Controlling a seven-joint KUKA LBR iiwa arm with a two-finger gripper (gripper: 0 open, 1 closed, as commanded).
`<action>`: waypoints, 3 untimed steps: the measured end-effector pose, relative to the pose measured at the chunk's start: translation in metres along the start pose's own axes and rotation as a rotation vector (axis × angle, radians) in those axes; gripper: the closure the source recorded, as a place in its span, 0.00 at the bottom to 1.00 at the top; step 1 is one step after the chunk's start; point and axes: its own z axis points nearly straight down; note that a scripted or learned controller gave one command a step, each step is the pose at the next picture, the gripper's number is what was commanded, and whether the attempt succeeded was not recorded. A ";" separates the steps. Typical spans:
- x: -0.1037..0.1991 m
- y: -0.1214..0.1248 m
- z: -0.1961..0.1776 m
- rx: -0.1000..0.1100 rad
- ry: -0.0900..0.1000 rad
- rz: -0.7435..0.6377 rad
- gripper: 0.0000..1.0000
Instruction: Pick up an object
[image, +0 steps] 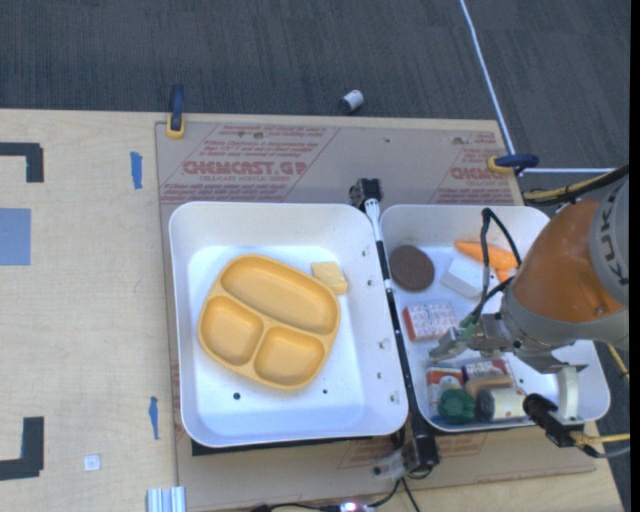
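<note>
I see the end effector (452, 348) low in the right bin (590, 400), just above a small red-and-white packet (430, 321); I cannot tell whether it grips anything. A brown disc (411, 267) lies nearby. The left bin (190, 300) has a yellow divided tray (268, 320).

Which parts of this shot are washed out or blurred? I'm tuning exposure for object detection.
Camera view: sunlight falls bright on the left bin, near blown out on its floor, and the tray casts a soft shadow; the right bin is partly shaded under the arm; the pincer looks slightly blurred.
</note>
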 end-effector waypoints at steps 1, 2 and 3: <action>0.000 0.002 -0.010 -0.005 -0.001 0.000 1.00; 0.000 0.002 -0.010 -0.004 -0.001 0.000 0.00; 0.000 0.004 -0.020 -0.009 -0.002 0.000 1.00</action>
